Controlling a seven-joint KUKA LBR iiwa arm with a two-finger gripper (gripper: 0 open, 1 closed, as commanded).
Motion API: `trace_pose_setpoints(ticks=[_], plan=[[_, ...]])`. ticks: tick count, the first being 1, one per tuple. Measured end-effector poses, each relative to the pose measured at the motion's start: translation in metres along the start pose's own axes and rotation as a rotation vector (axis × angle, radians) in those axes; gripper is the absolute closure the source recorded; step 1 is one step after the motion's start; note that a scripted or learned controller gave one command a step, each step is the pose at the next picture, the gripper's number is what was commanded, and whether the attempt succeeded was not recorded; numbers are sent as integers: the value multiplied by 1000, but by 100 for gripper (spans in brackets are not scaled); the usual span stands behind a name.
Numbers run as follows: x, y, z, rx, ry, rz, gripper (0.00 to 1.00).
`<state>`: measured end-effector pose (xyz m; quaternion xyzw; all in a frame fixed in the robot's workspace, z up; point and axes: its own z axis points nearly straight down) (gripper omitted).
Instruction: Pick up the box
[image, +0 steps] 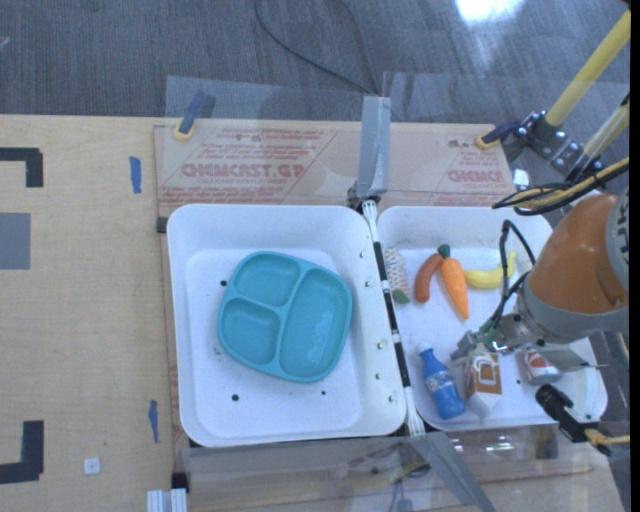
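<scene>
The table carries two white bins side by side. The left bin holds a teal divided plate and plays no part here. The right bin is the crowded one, with the arm hanging over its right half.

The box is small, orange and white, near the bin's front edge. It looks to stand on end, leaning a little. The tool sits just behind and above it, almost touching its top (whether it is spread or closed I cannot tell, since the wrist hides it). So the coming move is probably short, down and slightly toward the front.

Room is tight. A blue bottle lies just beside the box on the left, a second small carton on the right. The carrot, sausage and banana lie well behind.
</scene>
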<state>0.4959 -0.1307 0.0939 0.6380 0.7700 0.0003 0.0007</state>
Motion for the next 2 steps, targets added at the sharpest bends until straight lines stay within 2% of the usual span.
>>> trace_pose_setpoints(ticks=[1, 2], plan=[[21, -12, -42, 0, 0, -20, 100], [82, 81, -88, 6, 1, -77, 100]])
